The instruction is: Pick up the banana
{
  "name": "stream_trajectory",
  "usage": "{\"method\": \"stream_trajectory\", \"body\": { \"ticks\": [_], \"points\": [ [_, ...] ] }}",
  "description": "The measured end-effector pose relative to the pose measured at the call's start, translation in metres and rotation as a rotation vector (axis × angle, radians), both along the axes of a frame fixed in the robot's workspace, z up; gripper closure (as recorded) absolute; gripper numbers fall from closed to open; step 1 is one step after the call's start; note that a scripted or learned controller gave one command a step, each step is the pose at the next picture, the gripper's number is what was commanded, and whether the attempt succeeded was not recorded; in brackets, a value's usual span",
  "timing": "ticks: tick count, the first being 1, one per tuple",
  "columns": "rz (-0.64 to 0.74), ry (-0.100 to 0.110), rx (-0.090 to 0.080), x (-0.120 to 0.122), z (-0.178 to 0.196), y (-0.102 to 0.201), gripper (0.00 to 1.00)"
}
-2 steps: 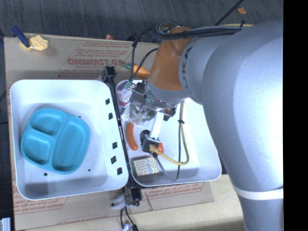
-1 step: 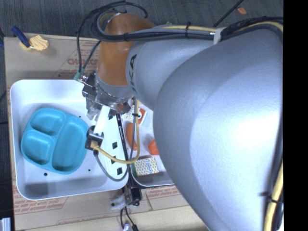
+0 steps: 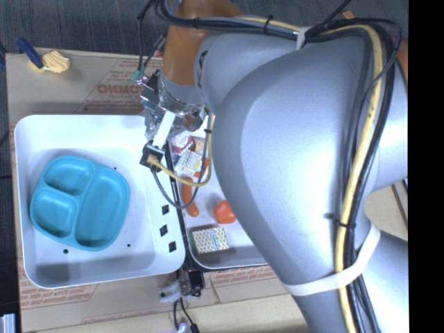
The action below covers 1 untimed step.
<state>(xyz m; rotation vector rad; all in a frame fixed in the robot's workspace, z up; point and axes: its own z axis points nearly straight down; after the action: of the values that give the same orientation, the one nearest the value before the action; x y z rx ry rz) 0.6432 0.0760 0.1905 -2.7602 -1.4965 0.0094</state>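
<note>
Grey arm (image 3: 298, 151) with orange band (image 3: 182, 47) comes in from the right and covers most of the right bin (image 3: 229, 261). Gripper (image 3: 177, 134) sits over the seam between the 2 bins, at the right bin's left edge, just above a red-and-white packet (image 3: 189, 159). Gripper state: cannot tell, open or closed is not clear at this angle, and nothing is seen held in it.

Banana: cannot tell where it lies; the arm hides much of the right bin.

Right bin, visible strip: the packet, a red-orange piece (image 3: 189, 198) below it, an orange lump (image 3: 223, 212) just right of that, and a patterned square packet (image 3: 209, 240) near the front rim. All lie apart from each other.

Left bin (image 3: 28, 127), white: 1 blue plate (image 3: 80, 201) with 3 compartments, lying flat in the left half. 3 small black squares (image 3: 166, 220) on the bin's right wall.

Brown cardboard counter (image 3: 104, 82) under the bins. A yellow thing with a blue handle (image 3: 48, 60) lies on it at far left, well apart from the bins.
</note>
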Motion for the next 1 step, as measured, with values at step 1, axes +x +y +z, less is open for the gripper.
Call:
{"method": "stream_trajectory", "body": {
  "ticks": [1],
  "points": [
    [0.003, -0.001, 0.002, -0.0033, 0.0343, 0.0851, 1.0]
  ]
}}
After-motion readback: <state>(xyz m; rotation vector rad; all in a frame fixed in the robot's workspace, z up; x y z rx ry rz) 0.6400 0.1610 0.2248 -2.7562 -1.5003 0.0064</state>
